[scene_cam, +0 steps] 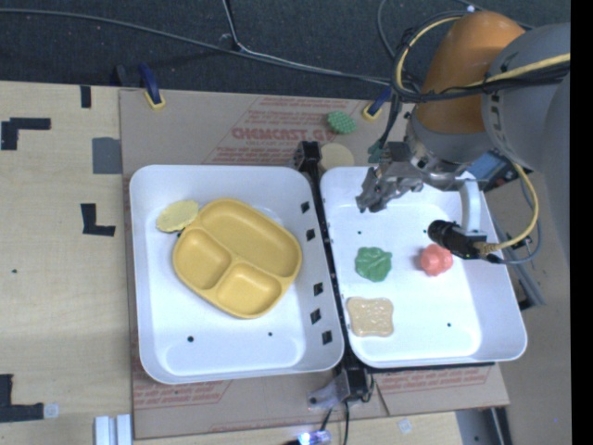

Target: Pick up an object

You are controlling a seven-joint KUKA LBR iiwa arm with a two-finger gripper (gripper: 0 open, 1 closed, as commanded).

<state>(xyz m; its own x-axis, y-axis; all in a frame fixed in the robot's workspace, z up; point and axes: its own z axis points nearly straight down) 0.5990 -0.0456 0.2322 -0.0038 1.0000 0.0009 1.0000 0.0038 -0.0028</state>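
Two white bins sit side by side on the bench, the left bin point(148, 341) and the right bin point(496, 327), and the nearest thing in the right one is a beige toast piece point(371, 316) by its near left corner. Beyond it lies a green leafy piece point(373, 263), and level with that, further right, a pink round piece point(435, 260), just beside a black part of the arm. In the left bin a yellow tray point(236, 256) with three compartments lies at a slant, a pale yellow piece point(177, 216) touching its far left edge. Farther back, the gripper point(373, 199) hangs over the far left part of the right bin, fingers slightly parted with nothing between them. Past the bins a small green piece point(340, 121) rests on the cardboard point(250, 128)
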